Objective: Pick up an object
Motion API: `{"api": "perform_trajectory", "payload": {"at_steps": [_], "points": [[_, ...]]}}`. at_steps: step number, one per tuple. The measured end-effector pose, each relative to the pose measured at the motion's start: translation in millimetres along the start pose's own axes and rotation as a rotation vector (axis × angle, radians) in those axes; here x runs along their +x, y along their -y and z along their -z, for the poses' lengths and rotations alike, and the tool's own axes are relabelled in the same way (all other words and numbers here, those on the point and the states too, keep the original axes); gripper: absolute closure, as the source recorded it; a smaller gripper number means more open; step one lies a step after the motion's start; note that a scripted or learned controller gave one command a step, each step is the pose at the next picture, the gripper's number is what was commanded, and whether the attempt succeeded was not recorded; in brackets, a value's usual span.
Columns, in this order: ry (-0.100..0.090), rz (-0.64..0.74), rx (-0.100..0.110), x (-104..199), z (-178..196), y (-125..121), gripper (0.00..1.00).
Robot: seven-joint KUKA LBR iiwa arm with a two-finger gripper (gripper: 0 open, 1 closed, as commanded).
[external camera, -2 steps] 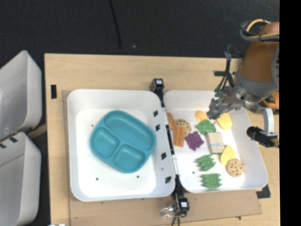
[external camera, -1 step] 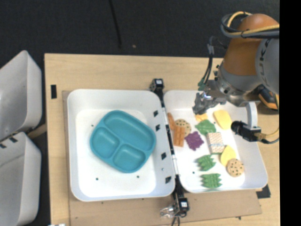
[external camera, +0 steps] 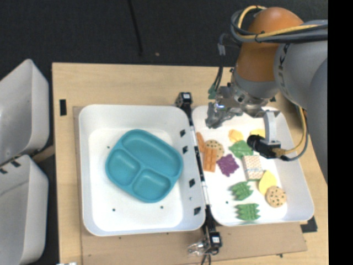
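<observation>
My gripper point(external camera: 216, 116) hangs over the far left corner of the right bin point(external camera: 295, 173), just behind the toy food. Closest to it are a round cookie point(external camera: 214, 147) and an orange carrot strip point(external camera: 209, 158). A purple piece point(external camera: 226, 164), a green leaf point(external camera: 241, 148), a small yellow piece point(external camera: 236, 134), a patterned cracker point(external camera: 252, 167), a yellow lemon-like piece point(external camera: 266, 180), a second cookie point(external camera: 275, 196) and two green pieces point(external camera: 241, 190) point(external camera: 247, 211) lie further right and nearer the front. I see nothing held by the gripper.
The left bin point(external camera: 96, 203) holds a blue divided plate point(external camera: 144, 165). A ridge with black clips point(external camera: 194, 164) separates the two bins. The arm's wrist and cable point(external camera: 270, 145) hang over the back right of the right bin.
</observation>
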State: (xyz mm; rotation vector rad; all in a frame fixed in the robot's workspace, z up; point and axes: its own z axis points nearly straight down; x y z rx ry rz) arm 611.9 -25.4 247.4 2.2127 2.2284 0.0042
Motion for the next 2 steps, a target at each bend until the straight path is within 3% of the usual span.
{"api": "perform_trajectory", "payload": {"at_steps": [1,2], "points": [[0.001,-0.001,0.002,51.5,3.2,3.4,1.0],[0.003,-0.004,0.004,62.9,-8.4,1.9,1.0]]}}
